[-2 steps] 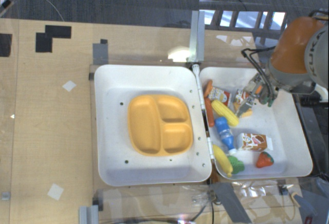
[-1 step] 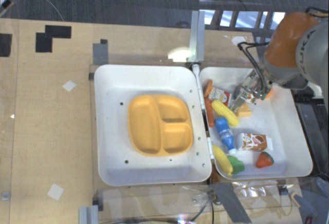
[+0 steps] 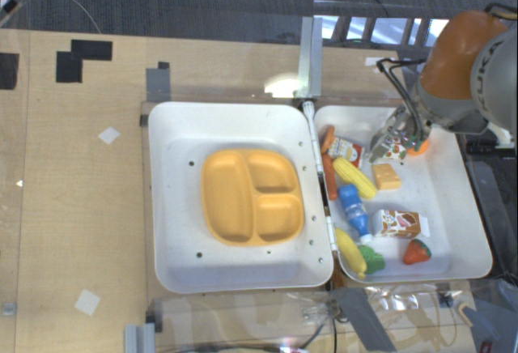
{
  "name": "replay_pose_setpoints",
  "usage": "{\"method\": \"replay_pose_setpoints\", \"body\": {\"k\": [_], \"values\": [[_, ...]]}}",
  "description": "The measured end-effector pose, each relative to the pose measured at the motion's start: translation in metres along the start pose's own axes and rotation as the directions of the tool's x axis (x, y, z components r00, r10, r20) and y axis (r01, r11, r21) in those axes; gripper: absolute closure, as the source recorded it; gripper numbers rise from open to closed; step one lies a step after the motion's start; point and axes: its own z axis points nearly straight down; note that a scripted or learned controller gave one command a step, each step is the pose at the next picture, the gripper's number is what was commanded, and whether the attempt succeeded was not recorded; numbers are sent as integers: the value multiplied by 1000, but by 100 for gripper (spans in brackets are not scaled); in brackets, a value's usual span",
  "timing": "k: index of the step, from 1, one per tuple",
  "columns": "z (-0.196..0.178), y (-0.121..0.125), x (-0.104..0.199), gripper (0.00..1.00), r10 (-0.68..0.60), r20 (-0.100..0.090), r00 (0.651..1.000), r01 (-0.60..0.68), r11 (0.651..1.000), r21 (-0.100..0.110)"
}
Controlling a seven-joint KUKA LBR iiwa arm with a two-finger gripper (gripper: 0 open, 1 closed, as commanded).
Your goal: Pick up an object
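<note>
My gripper (image 3: 394, 138) hangs low over the back of the right bin (image 3: 453, 181), below the grey wrist and its orange band. Right at its tip lies a small white and red carton (image 3: 394, 151), with an orange piece (image 3: 418, 146) beside it. I cannot make out whether the carton is touched. Further left in the bin are another red and white carton (image 3: 345, 150), an ear of corn (image 3: 354, 177) and a tan block (image 3: 387, 176). Nearer the front lie a blue bottle (image 3: 353, 210), a brown and white carton (image 3: 399, 223), a strawberry (image 3: 417, 252) and a yellow and green piece (image 3: 358, 255).
The left bin (image 3: 174, 181) holds a yellow divided plate (image 3: 251, 196). An orange sausage (image 3: 326, 157) lies along the divider between the bins. A metal post (image 3: 311, 60) rises behind the bins. Black cables (image 3: 401, 80) run along the arm.
</note>
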Motion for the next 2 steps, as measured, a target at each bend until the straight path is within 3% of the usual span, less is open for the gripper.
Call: {"method": "replay_pose_setpoints", "body": {"k": [1,2], "values": [[-86,46,69,100,299,-12,954,-299,954,7],[-90,19,57,100,539,-11,843,-538,843,16]]}}
